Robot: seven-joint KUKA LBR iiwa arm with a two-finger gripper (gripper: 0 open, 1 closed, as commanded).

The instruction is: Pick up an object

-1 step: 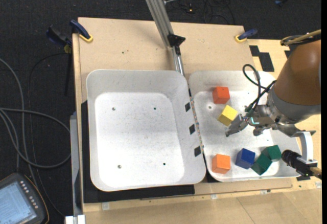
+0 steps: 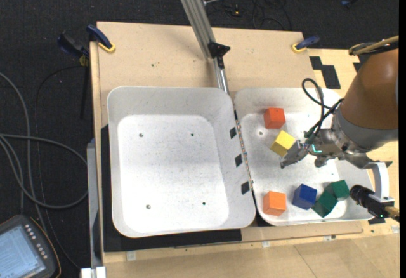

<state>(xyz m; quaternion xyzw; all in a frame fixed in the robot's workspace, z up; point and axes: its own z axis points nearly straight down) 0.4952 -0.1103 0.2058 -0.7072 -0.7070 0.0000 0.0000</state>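
You see two orange blocks (image 2: 275, 117) (image 2: 275, 202), a yellow block (image 2: 283, 142), a blue block (image 2: 304, 196) and green blocks (image 2: 331, 198) in the white right bin (image 2: 254, 119); the arm's band (image 2: 379, 89) is orange.

- My arm (image 2: 374, 102) cut off by right edge, hides right bin's (image 2: 254, 112) far side.
- My tool (image 2: 293, 157): fingers too small, blurred.
- Screen (image 2: 19, 248) cut off bottom-left.
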